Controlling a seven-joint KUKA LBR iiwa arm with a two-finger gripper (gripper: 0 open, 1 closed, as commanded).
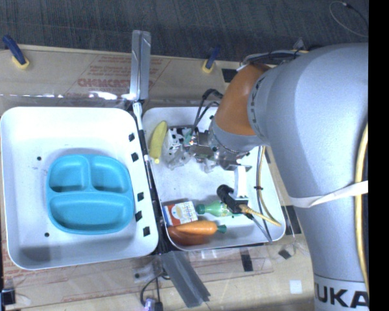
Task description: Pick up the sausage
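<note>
Sausage (189, 236) lies unlifted at the right bin's (272, 229) near wall, we judge, while the hand (181, 149) hovers by the banana (157, 140), its grip impossible to tell.

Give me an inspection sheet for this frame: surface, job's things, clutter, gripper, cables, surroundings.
Surface: two shallow white bins side by side on a wooden bench.
Job's things: reddish-brown sausage at right bin's near edge, beneath orange carrot.
Clutter: yellow banana, green bottle, blue divided plastic tray in left bin.
Gripper: gripper low in right bin, beside banana.
Cables: black and yellow cables along arm.
Surroundings: dark carpet, blue clamps.
</note>
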